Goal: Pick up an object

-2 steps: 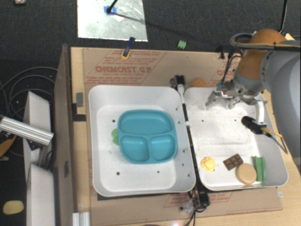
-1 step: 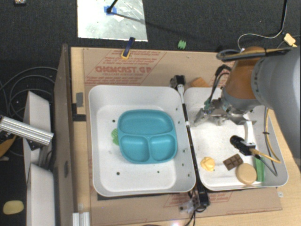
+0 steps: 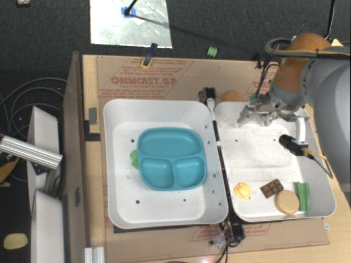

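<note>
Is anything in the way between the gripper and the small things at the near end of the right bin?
Nothing visible. The gripper hangs over the far end of the right bin; the yellow piece, brown block, tan disc and green stick lie along its near edge, bare white floor between.
</note>
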You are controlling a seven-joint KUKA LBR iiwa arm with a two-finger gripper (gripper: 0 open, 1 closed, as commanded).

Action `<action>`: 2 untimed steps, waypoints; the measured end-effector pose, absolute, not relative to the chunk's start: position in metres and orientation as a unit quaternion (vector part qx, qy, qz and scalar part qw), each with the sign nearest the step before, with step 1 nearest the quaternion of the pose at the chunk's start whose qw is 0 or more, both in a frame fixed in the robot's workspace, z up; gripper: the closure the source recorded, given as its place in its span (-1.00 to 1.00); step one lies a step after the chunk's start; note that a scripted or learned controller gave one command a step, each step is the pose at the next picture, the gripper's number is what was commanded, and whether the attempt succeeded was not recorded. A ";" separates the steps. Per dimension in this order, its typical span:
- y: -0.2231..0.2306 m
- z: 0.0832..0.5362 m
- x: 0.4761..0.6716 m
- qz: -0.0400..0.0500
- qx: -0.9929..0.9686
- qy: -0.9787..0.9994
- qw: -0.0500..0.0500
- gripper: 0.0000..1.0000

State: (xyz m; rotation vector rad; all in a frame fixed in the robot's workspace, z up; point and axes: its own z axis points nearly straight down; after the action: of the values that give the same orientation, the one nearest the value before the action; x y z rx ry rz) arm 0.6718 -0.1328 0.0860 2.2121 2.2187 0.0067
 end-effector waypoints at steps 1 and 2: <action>-0.099 0.084 0.634 0.000 0.705 0.709 -0.001 -1.00; -0.163 0.084 0.480 -0.003 0.711 0.703 -0.003 -1.00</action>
State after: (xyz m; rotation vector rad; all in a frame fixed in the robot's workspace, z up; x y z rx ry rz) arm 0.4799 -0.1631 0.0843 2.2379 2.2134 -0.0095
